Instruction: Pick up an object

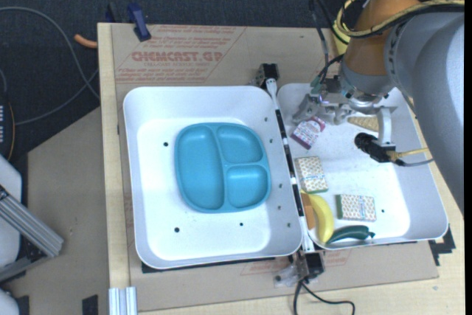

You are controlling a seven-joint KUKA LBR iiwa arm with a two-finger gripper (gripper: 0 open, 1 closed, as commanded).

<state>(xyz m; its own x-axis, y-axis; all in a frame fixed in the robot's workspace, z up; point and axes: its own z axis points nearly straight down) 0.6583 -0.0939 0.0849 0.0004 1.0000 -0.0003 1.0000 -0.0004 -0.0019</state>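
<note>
My gripper [318, 113] hangs low over the far left part of the right bin [413, 221]. Just below it and toward the front lies a small pink and white packet [306, 133], close to the gripper tip; whether they touch I cannot tell. A patterned box [311, 173] rests in front of the packet. A banana [321, 216], a green object [348, 234] and a second patterned box [358, 208] sit along the bin's front. A tan wedge [363, 122] shows beside the wrist.
The left bin [147, 225] holds a blue divided plate [221, 166]. A ridge [284, 151] with black clips separates the two bins. The grey arm with its orange band [383, 33] covers the right bin's far right corner.
</note>
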